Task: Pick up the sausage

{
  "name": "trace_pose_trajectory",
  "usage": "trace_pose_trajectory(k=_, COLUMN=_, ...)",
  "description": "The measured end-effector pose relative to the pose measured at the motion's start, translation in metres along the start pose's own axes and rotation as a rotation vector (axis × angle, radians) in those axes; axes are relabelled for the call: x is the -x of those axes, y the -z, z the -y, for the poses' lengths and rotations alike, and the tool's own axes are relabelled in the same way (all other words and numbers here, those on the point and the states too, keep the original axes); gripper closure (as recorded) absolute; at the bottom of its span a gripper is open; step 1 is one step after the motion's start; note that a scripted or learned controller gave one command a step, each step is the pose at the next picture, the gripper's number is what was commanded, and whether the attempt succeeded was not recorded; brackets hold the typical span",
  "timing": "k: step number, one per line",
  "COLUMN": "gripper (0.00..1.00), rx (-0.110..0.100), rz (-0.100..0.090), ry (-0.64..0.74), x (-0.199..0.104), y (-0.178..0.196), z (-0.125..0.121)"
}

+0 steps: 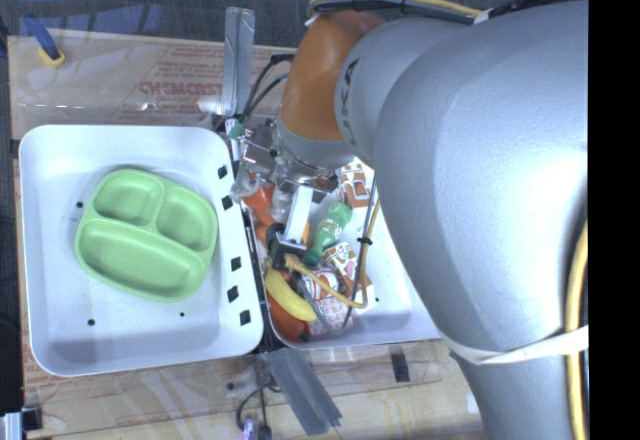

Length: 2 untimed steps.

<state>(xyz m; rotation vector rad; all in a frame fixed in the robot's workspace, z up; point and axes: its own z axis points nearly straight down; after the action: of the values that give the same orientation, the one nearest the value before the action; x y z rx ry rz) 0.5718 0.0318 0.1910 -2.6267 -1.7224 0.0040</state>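
Observation:
The grey arm reaches down into the right bin (395,303), hiding most of it. My gripper (283,190) sits low at the bin's left side, among a pile of toy food. An orange-red, rounded piece (258,205) lies right against the gripper's left side; it may be the sausage, but the view is too cluttered to be sure. Whether anything is held between the jaws is hidden by the wrist and the pile.
Beside the gripper lie a green bottle (329,227), a yellow banana (285,297), a printed packet (330,290) and another orange piece (285,324). The left bin (50,328) holds a green divided plate (147,232). A divider with black marks (238,258) separates the bins.

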Motion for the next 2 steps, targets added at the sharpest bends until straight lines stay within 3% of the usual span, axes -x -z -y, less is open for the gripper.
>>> trace_pose_trajectory(k=1, gripper=1.0, rx=0.0, rz=-0.001, ry=0.015, x=-0.071, y=0.052, z=-0.036)
trace_pose_trajectory(k=2, gripper=1.0, rx=-0.006, rz=0.002, ry=-0.397, x=-0.144, y=0.032, z=0.026)
